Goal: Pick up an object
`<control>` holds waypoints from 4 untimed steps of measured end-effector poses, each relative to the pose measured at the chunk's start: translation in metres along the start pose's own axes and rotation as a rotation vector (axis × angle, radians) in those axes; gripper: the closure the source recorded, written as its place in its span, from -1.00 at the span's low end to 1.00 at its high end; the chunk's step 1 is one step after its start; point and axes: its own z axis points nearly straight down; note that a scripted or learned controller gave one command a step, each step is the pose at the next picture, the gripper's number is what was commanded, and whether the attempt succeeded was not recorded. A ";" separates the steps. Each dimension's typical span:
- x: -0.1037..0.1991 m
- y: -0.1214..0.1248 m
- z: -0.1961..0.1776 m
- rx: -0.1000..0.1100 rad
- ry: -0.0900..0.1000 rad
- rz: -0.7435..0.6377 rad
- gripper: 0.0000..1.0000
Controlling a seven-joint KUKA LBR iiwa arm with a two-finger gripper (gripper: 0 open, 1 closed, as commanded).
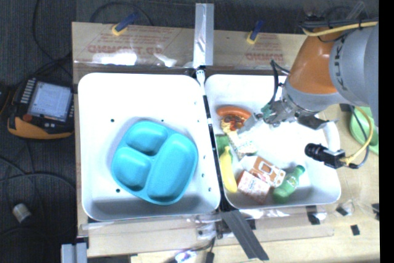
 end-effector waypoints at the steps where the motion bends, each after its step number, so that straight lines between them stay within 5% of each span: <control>1: -0.054 -0.044 -0.083 -0.003 -0.006 -0.058 -1.00; 2: -0.016 -0.002 0.031 -0.015 -0.015 -0.430 -1.00; 3: -0.033 0.084 0.038 -0.004 -0.008 -0.408 -1.00; 4: -0.032 0.088 0.025 -0.015 -0.012 -0.410 1.00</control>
